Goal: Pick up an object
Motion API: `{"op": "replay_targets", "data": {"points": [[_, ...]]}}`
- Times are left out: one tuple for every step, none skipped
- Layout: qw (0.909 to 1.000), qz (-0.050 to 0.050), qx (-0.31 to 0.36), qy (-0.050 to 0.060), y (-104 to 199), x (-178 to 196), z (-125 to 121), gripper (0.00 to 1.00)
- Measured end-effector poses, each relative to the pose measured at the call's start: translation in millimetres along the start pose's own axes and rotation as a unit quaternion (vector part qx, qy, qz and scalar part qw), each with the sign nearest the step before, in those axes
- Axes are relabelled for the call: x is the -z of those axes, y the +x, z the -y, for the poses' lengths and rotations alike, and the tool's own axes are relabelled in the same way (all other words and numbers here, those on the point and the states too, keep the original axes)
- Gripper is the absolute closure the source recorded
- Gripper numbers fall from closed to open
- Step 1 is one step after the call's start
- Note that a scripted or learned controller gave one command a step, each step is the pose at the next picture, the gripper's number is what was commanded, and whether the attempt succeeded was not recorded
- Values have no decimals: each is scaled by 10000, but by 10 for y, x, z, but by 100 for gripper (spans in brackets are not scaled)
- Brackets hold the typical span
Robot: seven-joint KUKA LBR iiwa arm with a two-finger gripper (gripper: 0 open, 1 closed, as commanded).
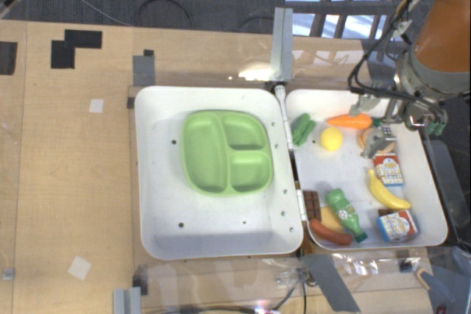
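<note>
My gripper (377, 141) hangs over the upper part of the right bin (434, 195), just below the orange carrot (350, 121) and right of the yellow lemon (332, 140). Its metal fingers point down and nothing shows between them. A small red and white carton (388, 170) lies just beneath the fingertips. Below that is a yellow banana (385, 192), and a blue and white carton (396, 226) sits near the front right corner. A green bottle (346, 212) lies on a red sausage (330, 233) at the front left. A green vegetable (302, 129) rests by the bin's left wall.
The left bin (162, 232) holds a green divided plate (225, 152). A brown chocolate bar (313, 204) leans on the wall between the bins. Metal brackets and posts (282, 48) stand behind the bins. The arm's grey and orange body (441, 40) looms over the right bin's back right corner.
</note>
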State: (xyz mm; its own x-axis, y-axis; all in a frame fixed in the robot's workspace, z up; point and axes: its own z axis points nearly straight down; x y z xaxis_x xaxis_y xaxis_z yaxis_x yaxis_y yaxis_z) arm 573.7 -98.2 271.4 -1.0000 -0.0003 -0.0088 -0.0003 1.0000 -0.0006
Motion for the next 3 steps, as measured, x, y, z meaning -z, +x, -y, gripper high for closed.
{"op": "replay_targets", "data": {"points": [[9898, -36, 1422, -18, 119, -1393, 190, 0], [9905, 79, 1370, 25, 656, -1793, 92, 0], [9744, 37, 2248, 8, -339, -1825, 281, 0]]}}
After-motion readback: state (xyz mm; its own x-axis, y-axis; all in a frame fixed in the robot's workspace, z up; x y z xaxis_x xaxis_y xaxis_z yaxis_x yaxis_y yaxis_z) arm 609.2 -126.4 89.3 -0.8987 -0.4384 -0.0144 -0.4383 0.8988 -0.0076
